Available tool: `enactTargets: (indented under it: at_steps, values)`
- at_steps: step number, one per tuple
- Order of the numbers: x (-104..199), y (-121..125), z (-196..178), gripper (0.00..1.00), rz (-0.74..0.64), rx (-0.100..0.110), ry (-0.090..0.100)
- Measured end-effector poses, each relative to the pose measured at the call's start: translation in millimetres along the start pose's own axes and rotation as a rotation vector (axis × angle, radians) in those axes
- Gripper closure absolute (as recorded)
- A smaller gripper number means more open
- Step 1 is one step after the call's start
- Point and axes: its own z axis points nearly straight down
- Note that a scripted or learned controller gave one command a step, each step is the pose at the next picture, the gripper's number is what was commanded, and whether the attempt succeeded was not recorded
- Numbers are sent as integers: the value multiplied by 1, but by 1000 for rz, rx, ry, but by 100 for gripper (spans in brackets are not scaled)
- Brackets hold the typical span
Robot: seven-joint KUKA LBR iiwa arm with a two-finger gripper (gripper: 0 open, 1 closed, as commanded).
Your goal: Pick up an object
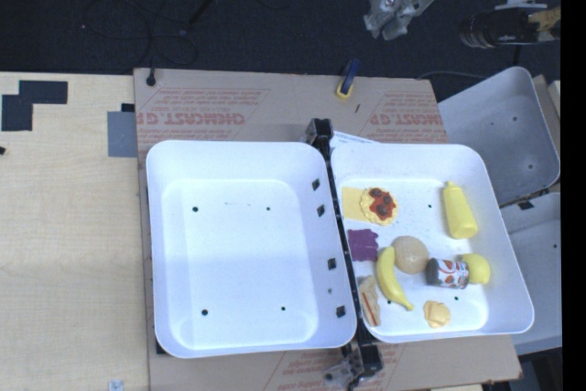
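The right bin (505,224) holds several toy foods. Among them are a yellow mustard bottle (459,209), a pizza slice (378,204), a purple piece (363,244) and a banana (390,279). A tan round item (410,254), a small can (447,273) and a lemon (477,268) lie close together, with a hot dog (369,300) and a small orange chunk (437,314) nearer the front. My gripper (396,14) hangs high above the bench's far edge, well clear of both bins, and nothing hangs below it.
The left bin (165,197) sits beside the right one, joined by a black divider strip (331,224). A blue-and-yellow clamp (347,79) stands on the cardboard behind the bins. A grey metal plate (508,128) lies at the right.
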Motion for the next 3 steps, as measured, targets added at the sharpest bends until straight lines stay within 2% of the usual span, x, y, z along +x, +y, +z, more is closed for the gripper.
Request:
enactTargets:
  at_steps: [1, 2, 3]
  values:
    - [-47, 2, 0, 100, 1, 2, 1]
    - [-45, 1, 0, 0, -3, 2, 1]
    - [-44, 2, -9, 100, -7, 5, 0]
